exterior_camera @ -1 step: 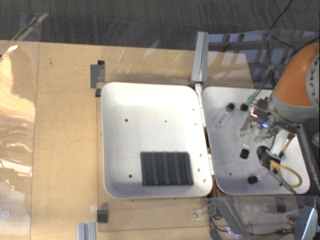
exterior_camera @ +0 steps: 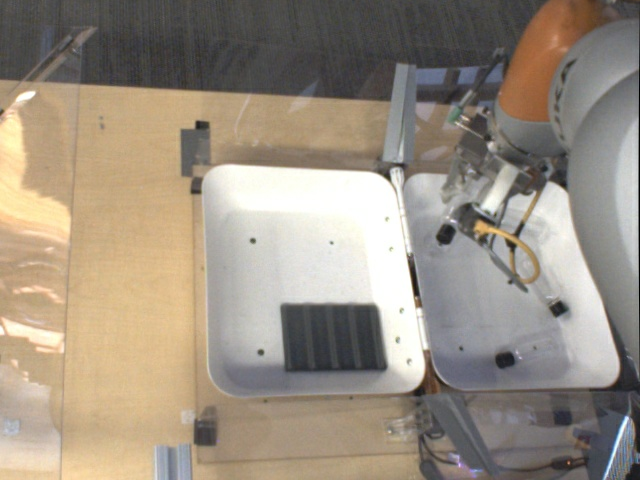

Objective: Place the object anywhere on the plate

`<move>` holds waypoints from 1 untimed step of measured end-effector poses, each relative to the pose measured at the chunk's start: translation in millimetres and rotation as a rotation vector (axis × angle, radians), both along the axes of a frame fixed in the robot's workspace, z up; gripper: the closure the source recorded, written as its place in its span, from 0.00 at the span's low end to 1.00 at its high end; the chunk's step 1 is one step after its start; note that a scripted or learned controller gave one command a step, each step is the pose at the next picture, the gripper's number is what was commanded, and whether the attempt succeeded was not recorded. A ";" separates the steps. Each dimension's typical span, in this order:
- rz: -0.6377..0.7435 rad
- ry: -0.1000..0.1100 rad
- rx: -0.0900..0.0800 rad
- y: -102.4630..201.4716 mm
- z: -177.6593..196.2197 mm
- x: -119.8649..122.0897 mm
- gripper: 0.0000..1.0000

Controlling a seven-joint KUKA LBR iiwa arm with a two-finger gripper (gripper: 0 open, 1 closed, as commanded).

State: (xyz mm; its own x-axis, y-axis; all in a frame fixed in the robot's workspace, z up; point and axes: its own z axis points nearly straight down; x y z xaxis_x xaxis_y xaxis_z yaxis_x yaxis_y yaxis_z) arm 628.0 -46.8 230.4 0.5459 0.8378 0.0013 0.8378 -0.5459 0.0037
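Note:
A black ridged plate (exterior_camera: pixel 332 336) lies flat in the left bin (exterior_camera: pixel 230 268), near its front edge. My gripper (exterior_camera: pixel 470 193) hangs over the back left part of the right bin (exterior_camera: pixel 590 363), under the orange band of the arm. A small black object (exterior_camera: pixel 505 359) rests near the right bin's front edge. A second small black piece (exterior_camera: pixel 558 309) lies further right in that bin. Both are well apart from the gripper, and nothing shows held in it.
The two bins meet along a narrow ridge (exterior_camera: pixel 410 268). A grey metal post (exterior_camera: pixel 401 113) stands behind that join. Black clamps (exterior_camera: pixel 197 148) sit on the wooden bench at the left bin's back left corner.

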 end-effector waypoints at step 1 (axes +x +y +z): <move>-0.412 0.002 0.002 38.0 -12.2 41.1 1.00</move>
State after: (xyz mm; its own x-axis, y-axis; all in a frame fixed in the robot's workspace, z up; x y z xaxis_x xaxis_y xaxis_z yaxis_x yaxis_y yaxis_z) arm 669.1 -8.8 218.2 0.8357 0.5492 0.0010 0.5492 -0.8357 0.0009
